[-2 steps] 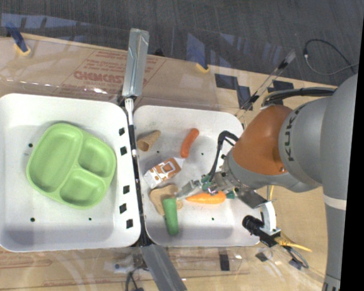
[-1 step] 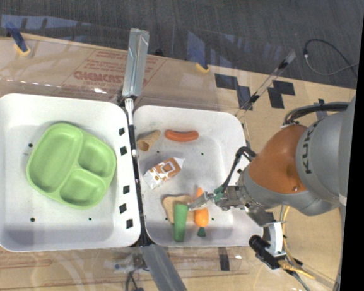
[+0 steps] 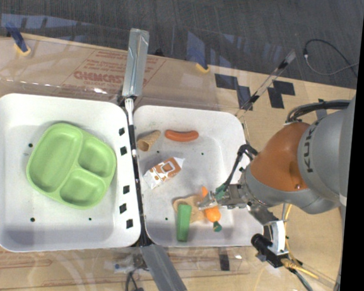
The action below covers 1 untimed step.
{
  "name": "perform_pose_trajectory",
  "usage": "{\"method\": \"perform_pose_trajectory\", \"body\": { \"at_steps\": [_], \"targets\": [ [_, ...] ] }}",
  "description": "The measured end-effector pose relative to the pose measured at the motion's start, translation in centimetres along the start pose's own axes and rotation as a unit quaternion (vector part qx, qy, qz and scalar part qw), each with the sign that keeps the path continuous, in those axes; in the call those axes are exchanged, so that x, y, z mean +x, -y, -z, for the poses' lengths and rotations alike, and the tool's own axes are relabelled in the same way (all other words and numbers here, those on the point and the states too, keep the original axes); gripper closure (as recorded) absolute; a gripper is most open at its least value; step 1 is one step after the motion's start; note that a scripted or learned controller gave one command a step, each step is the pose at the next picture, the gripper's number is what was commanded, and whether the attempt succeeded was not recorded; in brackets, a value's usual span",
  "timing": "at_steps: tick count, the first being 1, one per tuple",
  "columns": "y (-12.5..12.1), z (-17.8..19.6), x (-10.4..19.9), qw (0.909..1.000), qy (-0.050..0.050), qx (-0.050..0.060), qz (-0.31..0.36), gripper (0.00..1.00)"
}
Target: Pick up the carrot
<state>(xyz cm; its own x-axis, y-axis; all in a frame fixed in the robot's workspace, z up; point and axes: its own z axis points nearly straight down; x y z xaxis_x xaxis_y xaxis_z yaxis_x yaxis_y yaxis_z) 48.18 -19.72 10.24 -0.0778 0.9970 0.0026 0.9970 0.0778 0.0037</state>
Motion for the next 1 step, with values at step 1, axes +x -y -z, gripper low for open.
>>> {"method": "perform_pose_trajectory", "body": {
  "at_steps": [1],
  "targets": [
    [-1.56,11.94,4.17,0.9753,0.001,0.002,0.221,1.00]
  ]
}}
